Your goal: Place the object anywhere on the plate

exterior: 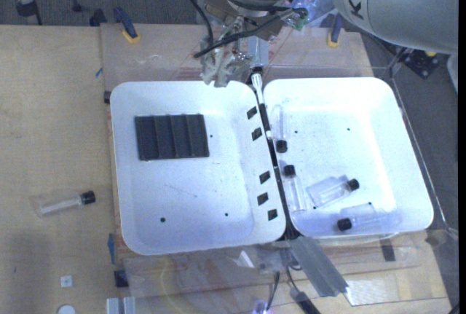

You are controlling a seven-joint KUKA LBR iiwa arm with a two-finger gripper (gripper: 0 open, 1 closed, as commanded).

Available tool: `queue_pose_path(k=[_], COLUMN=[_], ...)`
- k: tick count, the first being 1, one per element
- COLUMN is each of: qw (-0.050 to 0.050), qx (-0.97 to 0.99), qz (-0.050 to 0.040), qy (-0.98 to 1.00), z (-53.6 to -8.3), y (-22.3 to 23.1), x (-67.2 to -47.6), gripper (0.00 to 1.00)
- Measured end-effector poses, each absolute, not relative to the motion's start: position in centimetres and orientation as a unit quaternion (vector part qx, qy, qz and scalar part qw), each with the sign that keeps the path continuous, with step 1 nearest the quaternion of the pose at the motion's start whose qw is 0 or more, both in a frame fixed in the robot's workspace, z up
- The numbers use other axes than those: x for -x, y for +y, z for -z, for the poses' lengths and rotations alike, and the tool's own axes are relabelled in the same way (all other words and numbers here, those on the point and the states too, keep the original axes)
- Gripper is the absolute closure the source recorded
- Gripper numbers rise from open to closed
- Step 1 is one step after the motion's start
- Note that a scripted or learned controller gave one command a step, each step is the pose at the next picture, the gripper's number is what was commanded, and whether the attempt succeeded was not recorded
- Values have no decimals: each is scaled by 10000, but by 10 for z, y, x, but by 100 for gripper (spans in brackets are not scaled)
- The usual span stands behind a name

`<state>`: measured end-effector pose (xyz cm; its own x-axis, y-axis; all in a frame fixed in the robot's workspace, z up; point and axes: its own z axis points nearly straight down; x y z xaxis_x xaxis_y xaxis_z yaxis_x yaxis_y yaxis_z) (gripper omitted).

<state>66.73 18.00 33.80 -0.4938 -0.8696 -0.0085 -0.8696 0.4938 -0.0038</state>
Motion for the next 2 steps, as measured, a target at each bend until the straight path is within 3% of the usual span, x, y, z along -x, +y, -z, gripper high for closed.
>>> queue_pose_path(k=[1,2], qw=[45,28], qx=[5053,4254], qz=[-4,-7], qy=[8629,9050], z=[-437,-437], y=[204,213], x=[-644,-558], gripper=[100,100])
